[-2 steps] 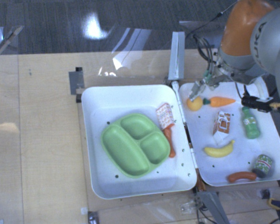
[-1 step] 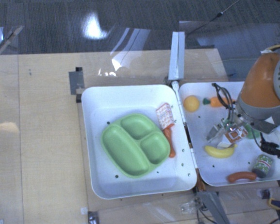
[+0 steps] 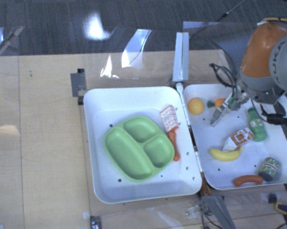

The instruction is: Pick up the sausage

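The sausage [image 3: 248,180] is a short reddish-brown link lying flat near the front edge of the right bin [image 3: 281,147], just left of a small can [image 3: 269,168]. My gripper [image 3: 215,119] hangs over the back left part of that same bin, pointing down and to the left. It is well away from the sausage, with a banana [image 3: 225,154] lying between them. Nothing shows in the gripper.
Also in the right bin are a yellow-orange round fruit [image 3: 195,106], a small carton [image 3: 241,138] and a green bottle [image 3: 256,125]. The left bin [image 3: 140,186] holds a green divided plate [image 3: 138,148], a packet [image 3: 168,118] and a carrot [image 3: 173,144].
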Tool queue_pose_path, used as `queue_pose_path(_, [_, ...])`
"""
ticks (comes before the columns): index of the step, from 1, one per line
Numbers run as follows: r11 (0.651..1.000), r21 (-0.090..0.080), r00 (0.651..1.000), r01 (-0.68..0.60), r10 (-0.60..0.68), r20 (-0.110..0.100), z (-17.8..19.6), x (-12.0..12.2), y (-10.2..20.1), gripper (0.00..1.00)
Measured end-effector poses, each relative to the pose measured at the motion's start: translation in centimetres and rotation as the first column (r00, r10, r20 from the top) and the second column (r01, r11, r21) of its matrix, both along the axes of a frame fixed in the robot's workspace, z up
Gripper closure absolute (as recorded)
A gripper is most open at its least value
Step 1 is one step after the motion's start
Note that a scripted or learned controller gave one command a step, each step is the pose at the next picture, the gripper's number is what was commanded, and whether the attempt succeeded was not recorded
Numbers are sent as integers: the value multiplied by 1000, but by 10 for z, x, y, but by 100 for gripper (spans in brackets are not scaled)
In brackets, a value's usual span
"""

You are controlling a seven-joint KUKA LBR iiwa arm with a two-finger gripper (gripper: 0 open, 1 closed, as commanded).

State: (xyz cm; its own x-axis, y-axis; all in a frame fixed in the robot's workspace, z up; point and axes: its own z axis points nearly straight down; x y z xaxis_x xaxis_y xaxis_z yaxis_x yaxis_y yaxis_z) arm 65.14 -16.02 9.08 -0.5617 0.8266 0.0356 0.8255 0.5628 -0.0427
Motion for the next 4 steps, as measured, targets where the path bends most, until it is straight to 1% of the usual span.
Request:
queue_pose_path(1, [978, -17, 978, -207, 207, -2, -1, 3, 16, 0])
queue_pose_path(2, [923, -12, 922, -384, 384, 50, -1, -8, 57, 0])
queue_pose_path(3, [993, -8, 991, 115, -114, 65, -2, -6, 67, 0])
queue_pose_path(4, [966, -12, 964, -258, 258, 70, 0, -83, 48, 0])
